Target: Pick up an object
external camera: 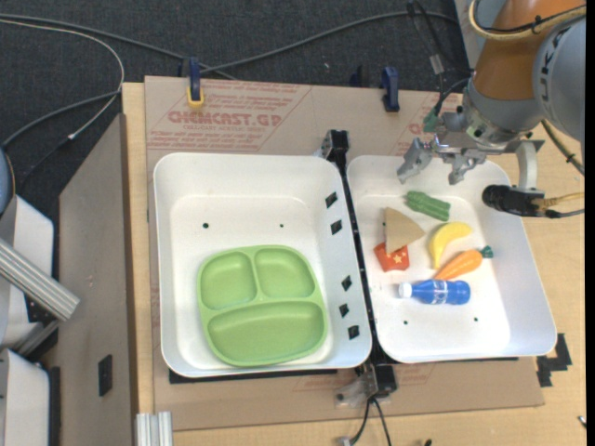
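The left bin holds a green plate. The right bin holds a pickle, wedge, banana, carrot and bottle (lying flat, cap pointing left). The gripper hangs fingers spread, apparently empty — the pickle lies just below them, slanting down-right.

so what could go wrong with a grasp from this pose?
1. The toys in the right bin are bunched: the green pickle, tan wedge, banana, carrot and red block lie close together, so the open gripper may catch two or knock neighbours aside.
2. The gripper hangs near the bin's far rim; a descent there could clip it.
3. The blue bottle lies on its side and may roll.
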You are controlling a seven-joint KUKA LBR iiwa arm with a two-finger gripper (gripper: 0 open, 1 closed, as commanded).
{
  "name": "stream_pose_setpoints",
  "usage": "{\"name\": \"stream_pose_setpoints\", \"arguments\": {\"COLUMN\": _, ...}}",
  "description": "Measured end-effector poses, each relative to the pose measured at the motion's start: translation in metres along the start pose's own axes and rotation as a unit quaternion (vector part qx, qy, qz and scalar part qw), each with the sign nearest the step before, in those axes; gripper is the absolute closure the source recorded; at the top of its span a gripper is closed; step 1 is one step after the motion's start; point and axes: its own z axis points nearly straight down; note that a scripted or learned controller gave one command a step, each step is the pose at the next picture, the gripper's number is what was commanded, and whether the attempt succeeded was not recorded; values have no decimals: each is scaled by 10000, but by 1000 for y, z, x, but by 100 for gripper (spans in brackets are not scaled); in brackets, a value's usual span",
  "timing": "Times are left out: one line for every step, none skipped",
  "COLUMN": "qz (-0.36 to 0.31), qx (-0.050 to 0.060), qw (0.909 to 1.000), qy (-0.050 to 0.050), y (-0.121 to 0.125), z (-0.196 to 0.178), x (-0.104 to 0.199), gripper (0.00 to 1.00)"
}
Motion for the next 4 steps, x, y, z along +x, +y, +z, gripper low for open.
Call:
{"name": "stream_pose_setpoints", "arguments": {"qz": -13, "qx": -66, "qw": 10000, "qy": -8, "y": 2, "z": -8, "x": 0, "gripper": 0}}
{"name": "stream_pose_setpoints", "arguments": {"qz": -5, "qx": -40, "qw": 10000, "qy": -8, "y": -3, "z": 42, "x": -7, "gripper": 0}}
{"name": "stream_pose_setpoints", "arguments": {"qz": -7, "qx": -39, "qw": 10000, "qy": -7, "y": -2, "z": 87, "x": -7, "gripper": 0}}
{"name": "stream_pose_setpoints", "arguments": {"qz": -11, "qx": -75, "qw": 10000, "qy": -23, "y": 0, "z": 111, "x": -8, "gripper": 0}}
